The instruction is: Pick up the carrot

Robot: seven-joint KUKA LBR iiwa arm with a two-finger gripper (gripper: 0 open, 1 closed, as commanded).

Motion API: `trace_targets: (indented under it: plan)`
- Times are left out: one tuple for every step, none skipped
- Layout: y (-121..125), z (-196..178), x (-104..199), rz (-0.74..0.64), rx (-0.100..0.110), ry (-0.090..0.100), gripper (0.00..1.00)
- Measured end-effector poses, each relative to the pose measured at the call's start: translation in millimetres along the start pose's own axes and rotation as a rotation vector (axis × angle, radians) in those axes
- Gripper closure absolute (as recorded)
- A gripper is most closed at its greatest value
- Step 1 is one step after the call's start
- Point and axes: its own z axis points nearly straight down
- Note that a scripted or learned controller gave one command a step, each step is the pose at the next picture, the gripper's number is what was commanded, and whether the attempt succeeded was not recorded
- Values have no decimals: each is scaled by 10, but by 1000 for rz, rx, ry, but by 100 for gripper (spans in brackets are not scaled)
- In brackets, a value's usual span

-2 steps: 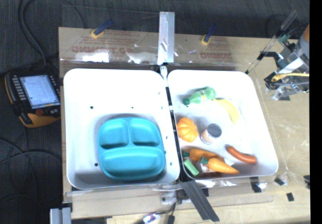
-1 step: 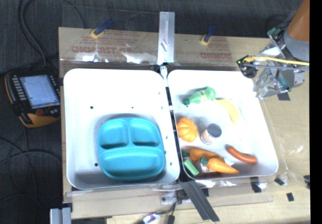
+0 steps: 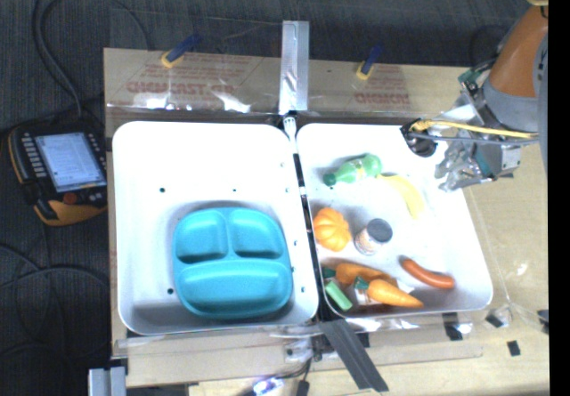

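Observation:
The carrot (image 3: 388,294) is an orange cone with a green top. It lies along the front wall of the right bin (image 3: 472,247), pointing right. My gripper (image 3: 455,173) hangs over that bin's right rim, up and to the right of the carrot and well clear of it. It is open, with nothing between its fingers.
The right bin also holds a green vegetable (image 3: 354,169), a yellow banana (image 3: 409,194), a small orange pumpkin (image 3: 329,229), a can (image 3: 374,235), a red sausage (image 3: 427,274) and another orange piece (image 3: 356,275) beside the carrot. A blue divided plate (image 3: 232,261) lies in the left bin (image 3: 142,207).

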Motion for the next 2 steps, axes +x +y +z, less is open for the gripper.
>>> trace_targets:
  plan:
    - [-3, -77, -1, -3, 2, -4, 100]
    - [-7, -152, -1, -7, 5, -9, 100]
